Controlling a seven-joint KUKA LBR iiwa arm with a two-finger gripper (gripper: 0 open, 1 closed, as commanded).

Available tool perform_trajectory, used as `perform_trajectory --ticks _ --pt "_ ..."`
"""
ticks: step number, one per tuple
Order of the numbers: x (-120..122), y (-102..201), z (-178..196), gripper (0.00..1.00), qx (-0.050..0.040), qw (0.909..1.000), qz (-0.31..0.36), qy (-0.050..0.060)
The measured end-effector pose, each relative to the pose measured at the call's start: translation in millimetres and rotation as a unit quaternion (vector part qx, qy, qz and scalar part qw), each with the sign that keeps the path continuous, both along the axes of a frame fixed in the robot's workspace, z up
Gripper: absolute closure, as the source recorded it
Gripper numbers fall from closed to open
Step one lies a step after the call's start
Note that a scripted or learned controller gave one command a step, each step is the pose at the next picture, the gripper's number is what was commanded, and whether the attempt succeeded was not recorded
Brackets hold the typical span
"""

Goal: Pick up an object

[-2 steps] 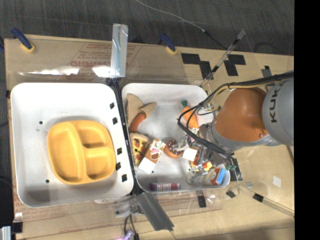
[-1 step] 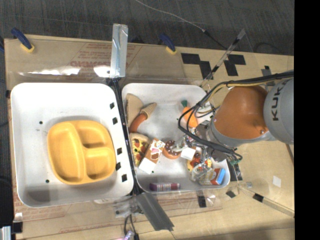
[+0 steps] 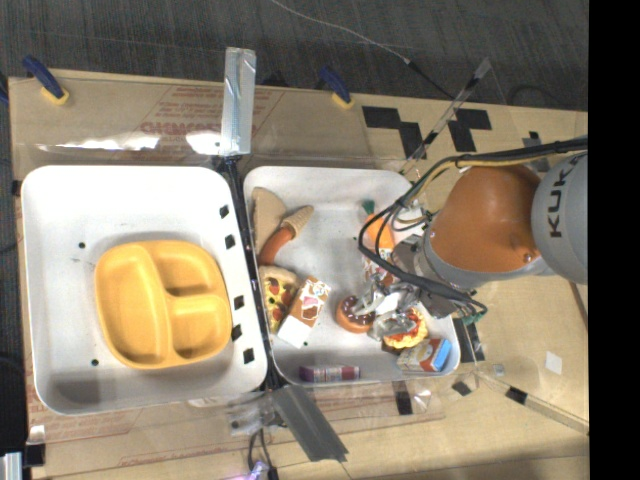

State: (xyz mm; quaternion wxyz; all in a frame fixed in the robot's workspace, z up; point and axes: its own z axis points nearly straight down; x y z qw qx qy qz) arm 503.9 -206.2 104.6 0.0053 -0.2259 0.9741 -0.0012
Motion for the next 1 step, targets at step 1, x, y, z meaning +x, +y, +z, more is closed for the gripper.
perform_trajectory --ticks 1 --pt "-0.2 0.0 -0.3 0.0 0.0 1.0 0.0 0.0"
